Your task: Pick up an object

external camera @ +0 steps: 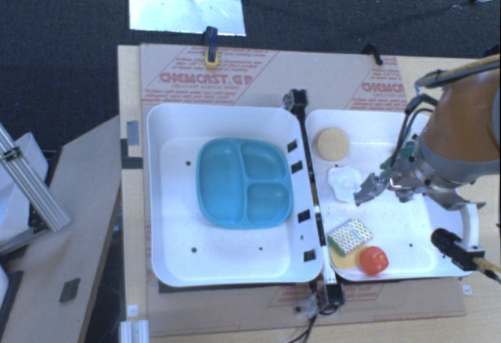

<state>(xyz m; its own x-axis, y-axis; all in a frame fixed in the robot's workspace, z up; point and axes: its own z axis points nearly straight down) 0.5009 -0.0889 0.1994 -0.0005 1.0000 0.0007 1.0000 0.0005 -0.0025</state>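
Two shallow white plastic bins sit side by side on the bench, so here's the layout. Left bin (168, 177) has a light blue plastic divided plate (243, 182) sitting roughly in its middle. Right bin (407, 251) is where the small stuff is: a round tan cookie-looking disc (333, 143) near its back left corner, a crumpled white lump (344, 182) just in front of that along the left wall, and then down by the front left corner a small patterned yellow-green block (350, 236) right beside a red tomato-shaped ball (373, 259). The grey two-finger gripper (368, 190) hangs over the middle of the right bin, tip just beside the white lump. Honestly can't tell how its fingers are set from this angle, and I don't see anything held between them.
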